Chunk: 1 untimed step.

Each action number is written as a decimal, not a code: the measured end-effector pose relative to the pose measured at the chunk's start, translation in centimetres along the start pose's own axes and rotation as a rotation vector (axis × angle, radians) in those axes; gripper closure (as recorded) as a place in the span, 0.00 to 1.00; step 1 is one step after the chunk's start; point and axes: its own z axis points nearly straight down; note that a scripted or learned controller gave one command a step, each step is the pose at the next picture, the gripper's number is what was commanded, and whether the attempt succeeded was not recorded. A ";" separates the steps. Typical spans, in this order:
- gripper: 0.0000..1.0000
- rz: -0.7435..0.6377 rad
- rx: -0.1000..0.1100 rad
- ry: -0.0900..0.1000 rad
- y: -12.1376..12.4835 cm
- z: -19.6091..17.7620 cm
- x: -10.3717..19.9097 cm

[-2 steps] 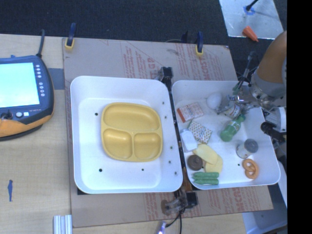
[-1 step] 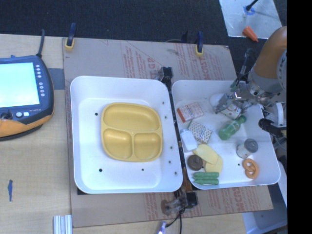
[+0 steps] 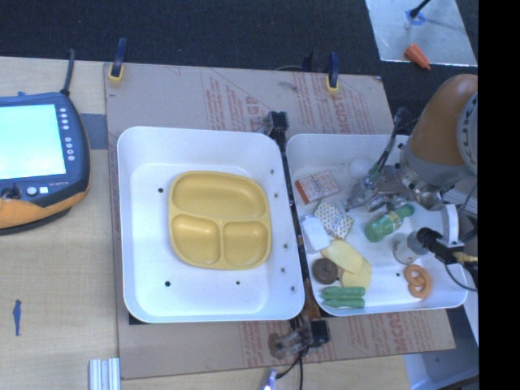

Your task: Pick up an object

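The camera view has the gripper (image 3: pixel 367 192) low in the right bin (image 3: pixel 455 303), its fingers apart just beside a green bottle (image 3: pixel 387 223), with nothing between them. The step looks like the approach to a grasp: next the fingers would need to straddle one item and close. Nearby lie a checkered packet (image 3: pixel 334 218), a pretzel (image 3: pixel 418 281) and green pea pods (image 3: pixel 342 299). The left bin (image 3: pixel 146 295) holds a yellow divided plate (image 3: pixel 219 218). Red print on the cardboard (image 3: pixel 236 96) is too faint to read.

Yellow 3-compartment tray (image 3: pixel 219 218) in left bin (image 3: pixel 138 291); end effector (image 3: pixel 367 193) over cluttered right bin (image 3: pixel 443 301).
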 end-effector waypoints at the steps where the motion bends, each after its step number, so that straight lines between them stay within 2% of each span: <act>1: 0.00 0.001 -0.003 0.001 3.5 -0.1 -1.0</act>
